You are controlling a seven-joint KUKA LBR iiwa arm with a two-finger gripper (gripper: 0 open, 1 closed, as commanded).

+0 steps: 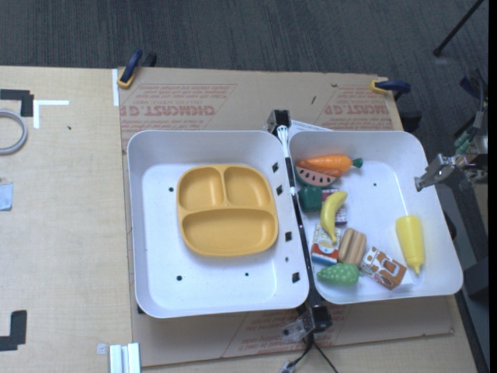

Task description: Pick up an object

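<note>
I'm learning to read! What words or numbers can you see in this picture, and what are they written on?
"CHEMCAST GP": red print on the brown cardboard sheet under the bins, seen reversed; it repeats near the right corner.
Small carton in the right bin: printing too small to read.
Small packet beside the banana: too blurred to read.

Green item [311, 199] half hidden under watermelon slice [318, 176]; carton [384, 268] print unreadable.

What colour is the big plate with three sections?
The plate is yellow-orange, seen clearly in the camera view, sitting in the left bin.
</note>
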